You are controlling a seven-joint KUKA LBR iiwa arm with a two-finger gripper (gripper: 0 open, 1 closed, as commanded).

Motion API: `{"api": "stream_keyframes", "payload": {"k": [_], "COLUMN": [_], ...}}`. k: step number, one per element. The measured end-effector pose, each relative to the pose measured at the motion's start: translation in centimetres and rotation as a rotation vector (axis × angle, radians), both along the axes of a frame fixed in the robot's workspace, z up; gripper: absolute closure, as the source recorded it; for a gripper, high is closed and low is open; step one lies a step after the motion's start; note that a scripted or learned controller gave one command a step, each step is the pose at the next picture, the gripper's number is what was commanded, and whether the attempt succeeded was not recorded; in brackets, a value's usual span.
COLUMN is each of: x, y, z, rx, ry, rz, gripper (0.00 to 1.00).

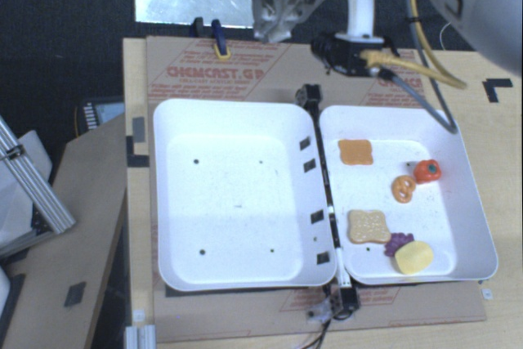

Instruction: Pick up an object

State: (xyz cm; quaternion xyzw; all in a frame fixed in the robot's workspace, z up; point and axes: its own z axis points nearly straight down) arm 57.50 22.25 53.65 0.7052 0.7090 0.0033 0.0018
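The right bin holds several small toy foods. An orange square slice lies near its back left. A red tomato and a brown pretzel sit to the right. A tan cracker, purple grapes and a yellow lemon cluster near the front. My gripper hangs high over the cardboard behind the bins, well away from every object, with nothing seen in it.
The left bin stands beside the right one, with a black hinged divider between them. Yellow and grey cables trail behind the right bin. A blue and yellow clamp sits at the bench's back edge.
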Motion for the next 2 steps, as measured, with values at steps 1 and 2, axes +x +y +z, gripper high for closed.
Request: {"api": "stream_keyframes", "payload": {"k": [1,2], "x": [-2.7,1.8], "y": [-6.4,-4.0], "z": [-7.7,-14.1], "rx": [-0.005,-0.002], "ry": [0.015,0.007], "rz": [-0.010,-0.002], "gripper": [1.00,1.00]}}
